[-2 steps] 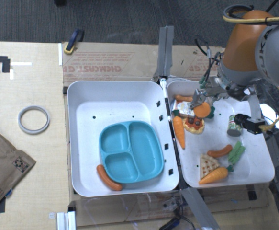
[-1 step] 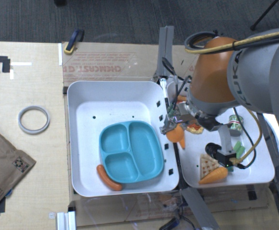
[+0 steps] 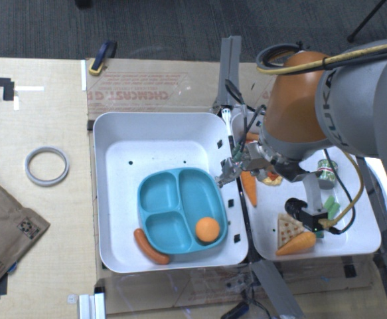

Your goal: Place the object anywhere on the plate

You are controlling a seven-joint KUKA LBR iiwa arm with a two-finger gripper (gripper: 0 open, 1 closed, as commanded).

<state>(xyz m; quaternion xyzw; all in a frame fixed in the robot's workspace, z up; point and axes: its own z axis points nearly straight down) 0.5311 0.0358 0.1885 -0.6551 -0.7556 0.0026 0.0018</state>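
A blue divided plate (image 3: 173, 201) lies in the left bin (image 3: 113, 178). An orange ball (image 3: 208, 229) rests in the plate's near right compartment. A reddish sausage (image 3: 151, 247) lies on the bin floor, touching the plate's near left edge. My gripper (image 3: 235, 163) hangs over the wall between the two bins, just right of the plate's far right corner. An orange carrot (image 3: 249, 187) points down directly below it, at the left edge of the right bin (image 3: 352, 241). Whether the carrot is held cannot be made out; the arm hides the wrist.
The right bin holds a cracker-like wedge (image 3: 287, 229), an orange slice (image 3: 298, 244), a small can (image 3: 326, 170) and a green piece (image 3: 332, 209). The arm's body covers that bin's far half. A tape ring (image 3: 47, 165) and a cardboard box (image 3: 4, 234) lie on the bench at left.
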